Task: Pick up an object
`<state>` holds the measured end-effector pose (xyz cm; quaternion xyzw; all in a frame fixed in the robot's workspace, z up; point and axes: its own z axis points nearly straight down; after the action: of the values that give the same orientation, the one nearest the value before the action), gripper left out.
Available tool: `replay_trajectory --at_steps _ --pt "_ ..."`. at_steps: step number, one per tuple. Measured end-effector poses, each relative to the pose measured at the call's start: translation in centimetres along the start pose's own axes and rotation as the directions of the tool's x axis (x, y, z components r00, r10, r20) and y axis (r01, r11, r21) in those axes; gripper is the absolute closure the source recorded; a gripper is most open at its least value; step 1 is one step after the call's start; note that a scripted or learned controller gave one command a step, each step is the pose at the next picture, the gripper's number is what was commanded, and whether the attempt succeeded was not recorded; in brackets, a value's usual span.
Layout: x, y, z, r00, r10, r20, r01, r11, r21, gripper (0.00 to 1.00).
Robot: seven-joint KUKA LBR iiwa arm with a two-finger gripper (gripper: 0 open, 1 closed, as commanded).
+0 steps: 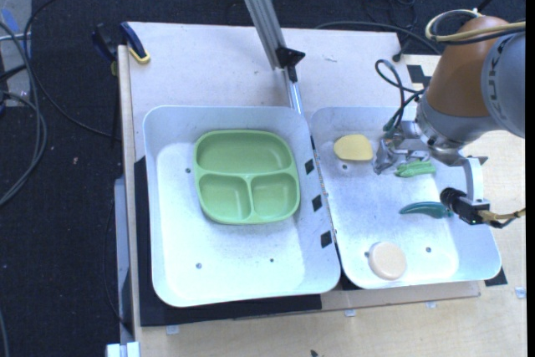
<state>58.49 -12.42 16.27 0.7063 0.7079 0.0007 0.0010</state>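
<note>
Right bin [468, 263], nearest first: one round cream disc [388, 260]; one teal piece [426, 210], long axis left-right; one green piece [415, 170], long axis left-right, beside the gripper [384, 161]; one yellow piece [354, 148]. Claw state: cannot tell. Left bin [167, 263]: one green divided tray [247, 175].

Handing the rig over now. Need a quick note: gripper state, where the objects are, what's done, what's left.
Gripper: low in the right bin, beside the yellow piece; nothing visibly held.
Right bin also holds a light green piece, a teal piece and a cream round piece.
Left bin: green divided plate.
Done: arm has reached the right bin.
Left: grasp and lift one object.
</note>
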Motion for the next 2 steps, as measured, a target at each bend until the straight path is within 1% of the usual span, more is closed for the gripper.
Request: replay_trajectory --at_steps 1,2 --pt "0.5 1.0 -4.9 1.0 -0.001 0.001 0.001 1.0 -0.003 1.0" --pt "0.4 1.7 -11.0 1.0 -0.001 0.001 0.001 1.0 -0.004 1.0"
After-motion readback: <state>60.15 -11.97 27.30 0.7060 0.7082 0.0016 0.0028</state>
